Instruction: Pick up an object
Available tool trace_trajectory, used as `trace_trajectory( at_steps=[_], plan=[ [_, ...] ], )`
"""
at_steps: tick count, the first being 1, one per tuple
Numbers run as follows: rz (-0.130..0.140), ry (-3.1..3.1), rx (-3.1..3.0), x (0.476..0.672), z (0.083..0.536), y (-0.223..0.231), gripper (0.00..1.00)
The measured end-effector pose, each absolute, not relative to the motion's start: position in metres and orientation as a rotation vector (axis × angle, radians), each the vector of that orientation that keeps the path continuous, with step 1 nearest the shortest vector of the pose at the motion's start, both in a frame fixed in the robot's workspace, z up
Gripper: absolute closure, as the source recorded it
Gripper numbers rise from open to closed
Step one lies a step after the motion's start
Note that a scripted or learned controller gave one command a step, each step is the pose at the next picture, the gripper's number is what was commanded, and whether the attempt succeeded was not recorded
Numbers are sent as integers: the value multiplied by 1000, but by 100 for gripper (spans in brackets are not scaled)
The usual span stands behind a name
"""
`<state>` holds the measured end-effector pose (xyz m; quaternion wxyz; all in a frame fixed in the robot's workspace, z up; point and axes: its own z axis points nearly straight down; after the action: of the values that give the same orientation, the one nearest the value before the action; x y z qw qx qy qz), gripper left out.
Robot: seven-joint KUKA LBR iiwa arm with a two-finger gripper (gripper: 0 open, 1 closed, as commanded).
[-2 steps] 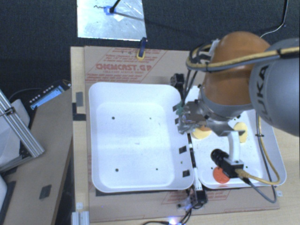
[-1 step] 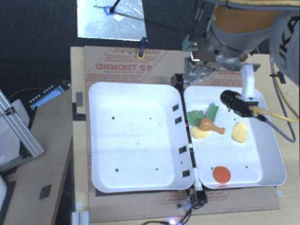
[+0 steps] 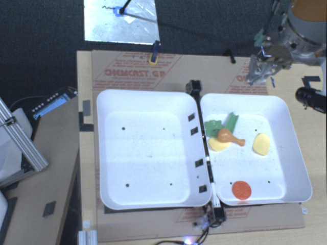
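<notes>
Two white bins: left bin, right bin. The right bin holds five toy items: one orange drumstick, one green leafy piece, two yellow pieces, one orange-red disc.

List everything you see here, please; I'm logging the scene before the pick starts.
left bin: one, white, left half of the bench
right bin: one, white, beside the left bin
drumstick toy: one, orange-brown, upper left of the right bin, lying across the yellow piece and green piece
green piece: one, green, under the drumstick toy
yellow piece: one, yellow, at the divider side
yellow lump: one, yellow, right of the drumstick toy, apart
orange disc: one, orange-red, near edge of the right bin
foil sheet: one, silver, far side
gripper: one, grey, above the right bin's far edge
</notes>
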<state>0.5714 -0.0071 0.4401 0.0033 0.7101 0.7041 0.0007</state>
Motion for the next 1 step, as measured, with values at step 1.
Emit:
trace_trajectory(
  at_steps=[1],
  plan=[
    [1,2211,2224,561,448,-79,100]
  ],
)
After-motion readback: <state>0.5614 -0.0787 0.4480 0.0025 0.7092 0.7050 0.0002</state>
